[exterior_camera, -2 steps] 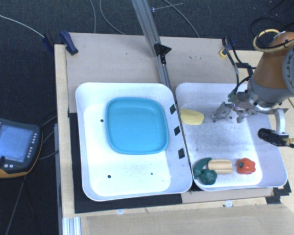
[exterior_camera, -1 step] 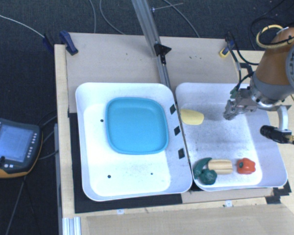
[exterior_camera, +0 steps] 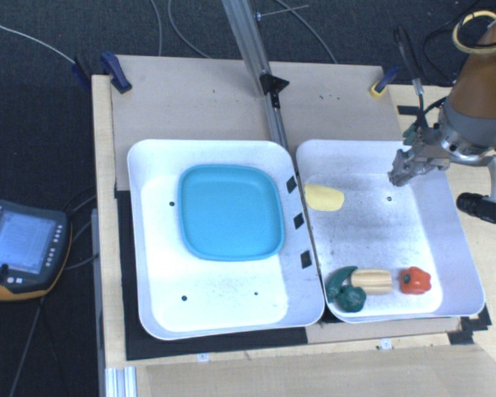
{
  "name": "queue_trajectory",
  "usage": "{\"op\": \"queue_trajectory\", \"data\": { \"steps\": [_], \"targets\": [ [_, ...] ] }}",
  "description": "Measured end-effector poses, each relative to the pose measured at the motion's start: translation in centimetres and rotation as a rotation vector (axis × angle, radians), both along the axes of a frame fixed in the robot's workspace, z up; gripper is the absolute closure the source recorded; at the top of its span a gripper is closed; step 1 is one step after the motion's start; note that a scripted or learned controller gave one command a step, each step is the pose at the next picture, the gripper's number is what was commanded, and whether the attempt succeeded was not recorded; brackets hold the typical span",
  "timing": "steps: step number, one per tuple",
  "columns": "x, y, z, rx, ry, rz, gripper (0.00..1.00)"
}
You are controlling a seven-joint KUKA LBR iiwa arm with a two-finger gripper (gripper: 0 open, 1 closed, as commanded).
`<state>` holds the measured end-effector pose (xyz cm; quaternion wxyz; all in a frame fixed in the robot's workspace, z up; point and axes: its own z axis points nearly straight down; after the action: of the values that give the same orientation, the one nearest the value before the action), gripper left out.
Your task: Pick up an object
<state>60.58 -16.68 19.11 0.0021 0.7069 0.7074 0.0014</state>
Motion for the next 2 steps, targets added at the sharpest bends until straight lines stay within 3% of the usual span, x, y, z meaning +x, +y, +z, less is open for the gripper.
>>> {"op": "queue_trajectory", "data": {
  "steps": [1,2],
  "targets": [
    [0.9,0.5,4.9,0.0,0.0,0.0,1.0],
    [1.0,0.5,7.4,0.001,0.002,0.0,1.0]
  ]
}}
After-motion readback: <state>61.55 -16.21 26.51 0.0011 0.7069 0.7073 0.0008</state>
